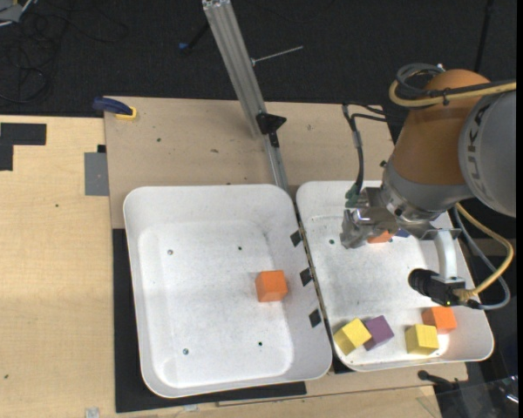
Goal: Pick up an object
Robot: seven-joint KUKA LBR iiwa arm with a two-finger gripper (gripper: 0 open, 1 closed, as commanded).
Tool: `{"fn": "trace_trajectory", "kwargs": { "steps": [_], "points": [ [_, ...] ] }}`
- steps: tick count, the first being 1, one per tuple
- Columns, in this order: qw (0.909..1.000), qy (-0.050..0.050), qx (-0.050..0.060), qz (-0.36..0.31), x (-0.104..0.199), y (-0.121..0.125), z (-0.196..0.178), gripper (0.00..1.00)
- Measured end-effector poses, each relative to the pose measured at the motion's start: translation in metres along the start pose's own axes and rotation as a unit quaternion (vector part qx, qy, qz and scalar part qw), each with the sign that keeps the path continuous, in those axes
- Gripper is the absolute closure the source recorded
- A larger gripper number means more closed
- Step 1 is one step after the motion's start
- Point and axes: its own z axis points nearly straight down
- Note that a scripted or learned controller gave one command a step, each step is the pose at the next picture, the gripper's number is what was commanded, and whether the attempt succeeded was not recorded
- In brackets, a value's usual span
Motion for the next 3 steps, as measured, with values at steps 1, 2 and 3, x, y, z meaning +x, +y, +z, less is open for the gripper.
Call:
{"fn": "trace_trajectory", "kwargs": {
  "steps": [1,2,3],
  "points": [
    [1.0000,0.000,-0.001,0.000,0.051,0.033,-0.004,1.00],
    [1.0000,-0.001,-0.001,0.001,0.096,0.045,-0.005,1.00],
    [1.0000,-0.001,0.000,0.001,0.136,0.072,0.009,1.00]
  ]
}}
